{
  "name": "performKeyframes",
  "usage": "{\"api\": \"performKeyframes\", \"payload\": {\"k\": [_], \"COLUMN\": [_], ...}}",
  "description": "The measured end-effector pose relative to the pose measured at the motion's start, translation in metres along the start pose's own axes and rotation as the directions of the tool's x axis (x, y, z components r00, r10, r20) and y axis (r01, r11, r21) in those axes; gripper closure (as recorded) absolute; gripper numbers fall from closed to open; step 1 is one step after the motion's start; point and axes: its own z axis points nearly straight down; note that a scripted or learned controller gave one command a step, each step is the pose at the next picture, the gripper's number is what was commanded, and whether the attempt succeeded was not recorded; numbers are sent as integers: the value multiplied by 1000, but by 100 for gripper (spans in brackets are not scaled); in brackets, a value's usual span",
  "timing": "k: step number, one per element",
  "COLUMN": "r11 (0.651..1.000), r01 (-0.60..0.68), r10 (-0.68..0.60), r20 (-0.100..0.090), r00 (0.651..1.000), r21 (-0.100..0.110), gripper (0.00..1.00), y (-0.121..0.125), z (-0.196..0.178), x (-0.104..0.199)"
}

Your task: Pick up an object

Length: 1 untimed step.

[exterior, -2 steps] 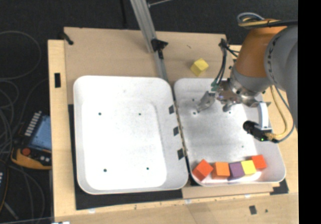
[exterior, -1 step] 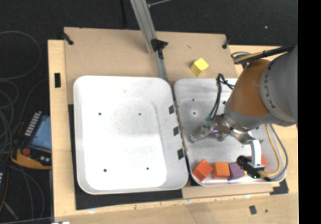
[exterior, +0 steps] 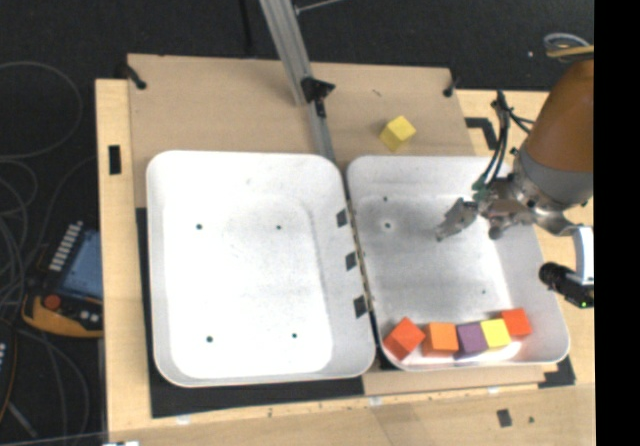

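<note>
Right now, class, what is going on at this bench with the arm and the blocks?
A robot arm reaches in from the right, its gripper over the middle of the right bin, with nothing seen between its fingers. Five blocks lie in a row along that bin's near edge: orange block, a second orange, purple, yellow and red-orange. A yellow cube sits on the board behind the bins.

Both white bins (exterior: 250,264) appeared to be smooth moulded plastic with a matt, faintly speckled finish. The bench (exterior: 220,104) looked like matt board, brown and uncoated. The slanted rail (exterior: 280,14) read as brushed metal. The blocks (exterior: 458,336) showed flat, matt colour, material undetermined.
</note>
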Motion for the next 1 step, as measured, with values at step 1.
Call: {"api": "performKeyframes", "payload": {"k": [1], "r11": [1000], "r01": [1], "r10": [-1], "r20": [-4], "r00": [1000], "r21": [8], "gripper": [0], "y": [-77], "z": [105], "x": [38]}}
